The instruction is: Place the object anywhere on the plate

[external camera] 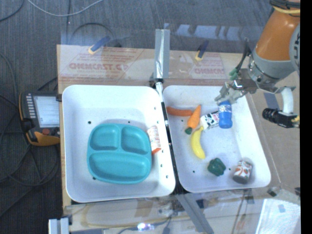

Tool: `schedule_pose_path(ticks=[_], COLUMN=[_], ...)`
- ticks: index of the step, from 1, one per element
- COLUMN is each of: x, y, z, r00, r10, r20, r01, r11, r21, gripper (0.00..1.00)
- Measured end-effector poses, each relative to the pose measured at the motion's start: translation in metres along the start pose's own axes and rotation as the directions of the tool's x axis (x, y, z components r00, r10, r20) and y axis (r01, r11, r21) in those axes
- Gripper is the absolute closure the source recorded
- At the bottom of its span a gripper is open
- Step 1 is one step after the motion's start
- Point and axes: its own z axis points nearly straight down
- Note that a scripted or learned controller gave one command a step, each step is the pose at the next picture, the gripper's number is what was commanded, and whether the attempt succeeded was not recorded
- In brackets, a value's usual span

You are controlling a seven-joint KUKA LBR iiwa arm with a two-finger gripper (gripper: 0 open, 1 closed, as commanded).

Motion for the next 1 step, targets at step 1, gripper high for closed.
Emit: schedule_pose_path(ticks=[1], x=[0.0709], y=[0.0303], z=[0.0726], r00=[0.999], r10=[-0.054], r20=[-0.006], r01=[0.054], r11=[0.999], r21=[0.0], gripper=[1.0])
